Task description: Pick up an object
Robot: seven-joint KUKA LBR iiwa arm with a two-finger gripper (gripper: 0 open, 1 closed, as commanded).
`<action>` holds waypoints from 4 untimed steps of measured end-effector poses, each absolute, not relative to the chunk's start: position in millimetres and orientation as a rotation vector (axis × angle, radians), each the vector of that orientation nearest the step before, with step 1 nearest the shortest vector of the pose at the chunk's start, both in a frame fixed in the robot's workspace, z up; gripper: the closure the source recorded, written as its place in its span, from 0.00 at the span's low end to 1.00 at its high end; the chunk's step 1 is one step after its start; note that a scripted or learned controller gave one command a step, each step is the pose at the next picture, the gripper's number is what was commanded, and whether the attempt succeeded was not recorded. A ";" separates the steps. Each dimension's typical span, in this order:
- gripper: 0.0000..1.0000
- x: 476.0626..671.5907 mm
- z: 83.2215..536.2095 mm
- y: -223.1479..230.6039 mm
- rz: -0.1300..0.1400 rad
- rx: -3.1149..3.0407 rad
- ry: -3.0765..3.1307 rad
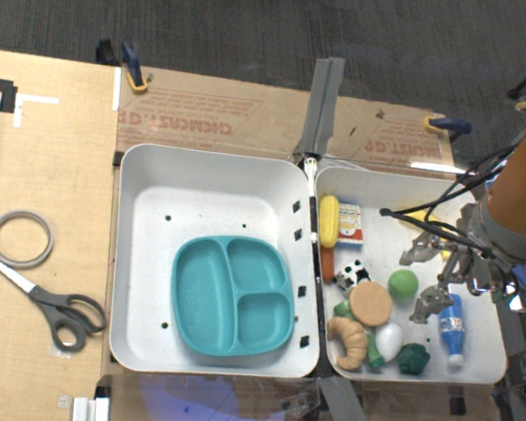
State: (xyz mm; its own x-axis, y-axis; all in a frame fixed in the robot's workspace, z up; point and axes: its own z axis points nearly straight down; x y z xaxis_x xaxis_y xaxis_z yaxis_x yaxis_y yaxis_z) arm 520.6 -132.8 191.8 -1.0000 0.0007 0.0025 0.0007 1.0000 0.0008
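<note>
Over the right bin (485, 372), the gripper (430, 276) hangs open, holding nothing.

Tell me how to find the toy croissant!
Look in the right white bin, the one crowded with little toys, and go to its front left corner. The croissant lies there, just below the round tan cookie and left of the white egg. It is the only curved, ridged, golden-brown piece.
</note>
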 end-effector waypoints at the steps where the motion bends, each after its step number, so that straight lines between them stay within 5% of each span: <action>1: 0.00 558.5 91.5 -100.9 0.004 0.187 -3.141; 2: 0.00 600.9 90.2 -97.0 0.003 0.244 -3.134; 3: 0.00 597.7 89.6 -172.9 -0.001 0.468 -3.109; 4: 0.00 532.4 89.3 -211.6 -0.003 0.567 -3.090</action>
